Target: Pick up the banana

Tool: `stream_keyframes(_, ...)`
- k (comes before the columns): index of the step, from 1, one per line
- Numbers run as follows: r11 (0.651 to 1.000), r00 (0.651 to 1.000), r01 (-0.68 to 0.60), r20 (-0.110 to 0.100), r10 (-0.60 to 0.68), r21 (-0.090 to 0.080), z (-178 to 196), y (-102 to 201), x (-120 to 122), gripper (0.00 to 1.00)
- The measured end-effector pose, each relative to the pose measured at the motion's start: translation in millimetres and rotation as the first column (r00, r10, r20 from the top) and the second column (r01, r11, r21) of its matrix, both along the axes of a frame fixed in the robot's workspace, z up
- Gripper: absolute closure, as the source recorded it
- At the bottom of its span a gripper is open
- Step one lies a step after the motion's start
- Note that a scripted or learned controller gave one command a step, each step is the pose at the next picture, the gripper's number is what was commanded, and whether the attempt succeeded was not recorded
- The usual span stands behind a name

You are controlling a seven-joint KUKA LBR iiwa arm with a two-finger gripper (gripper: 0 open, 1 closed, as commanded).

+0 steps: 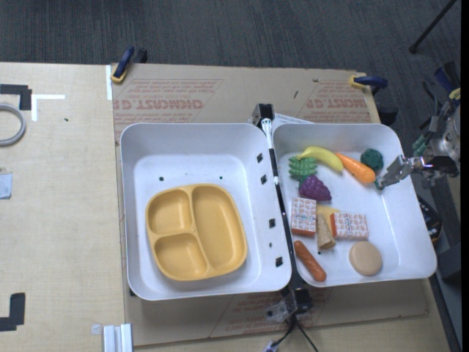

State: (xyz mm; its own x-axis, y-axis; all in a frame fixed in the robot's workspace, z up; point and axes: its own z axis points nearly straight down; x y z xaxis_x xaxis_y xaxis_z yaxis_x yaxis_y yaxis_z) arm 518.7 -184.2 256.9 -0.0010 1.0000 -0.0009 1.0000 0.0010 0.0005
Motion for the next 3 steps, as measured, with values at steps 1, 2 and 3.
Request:
stream_keyframes(1,0.996,0.996,0.088,-0.001,-0.088,0.0,29,-14,55,0.0)
stream_keyframes(2,0.993,0.993,0.115,0.0,-0.115,-0.001,-17,20,125,0.0)
stream_keyframes(3,0.968,0.968,0.253,-0.002,-0.253,0.0,-97,69,139,0.0)
